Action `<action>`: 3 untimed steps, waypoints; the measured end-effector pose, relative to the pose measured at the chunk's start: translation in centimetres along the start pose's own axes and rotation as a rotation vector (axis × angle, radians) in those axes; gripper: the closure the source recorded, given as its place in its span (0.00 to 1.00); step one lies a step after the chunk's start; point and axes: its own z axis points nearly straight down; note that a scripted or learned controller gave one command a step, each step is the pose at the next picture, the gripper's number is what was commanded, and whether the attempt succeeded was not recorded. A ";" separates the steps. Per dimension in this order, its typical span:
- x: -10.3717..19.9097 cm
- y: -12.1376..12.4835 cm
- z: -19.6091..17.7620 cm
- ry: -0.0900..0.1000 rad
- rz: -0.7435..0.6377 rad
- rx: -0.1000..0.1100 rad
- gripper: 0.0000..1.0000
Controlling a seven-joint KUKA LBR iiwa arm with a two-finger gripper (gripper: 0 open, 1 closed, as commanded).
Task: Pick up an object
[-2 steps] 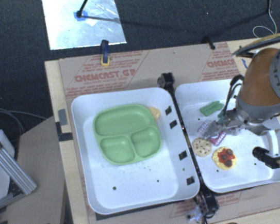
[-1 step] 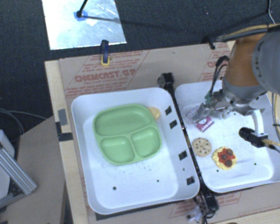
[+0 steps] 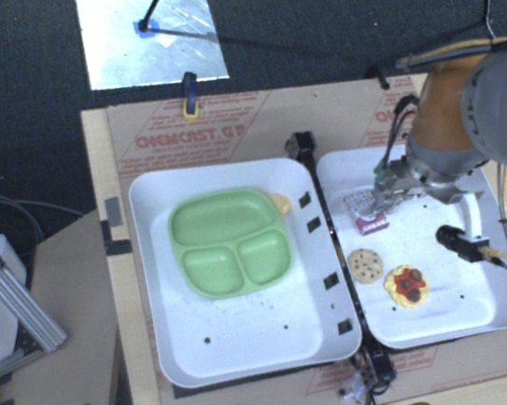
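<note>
Three small things lie in the bin (image 3: 458,308) at right of frame, where my gripper (image 3: 385,188) hangs at the upper edge of the pink object (image 3: 366,212); open or closed, I cannot tell. Off-centre as I am, I could shove it toward the cookie (image 3: 366,265) and grasp nothing.

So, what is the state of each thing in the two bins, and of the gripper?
Green plate: right side up, flat in left bin.
Yellow piece: half hidden by the plate's rim.
Pink packet: on right bin floor, at the gripper.
Cookie: flat, untouched.
Toy pizza: flat, topping up, untouched.
Gripper: low beside pink packet; grasp unclear.
</note>
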 end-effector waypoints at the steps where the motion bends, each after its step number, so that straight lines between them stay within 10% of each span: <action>1: 0.0 -0.1 0.1 0.001 0.000 0.002 0.00; 3: -1.1 0.0 1.3 0.003 0.000 0.010 0.00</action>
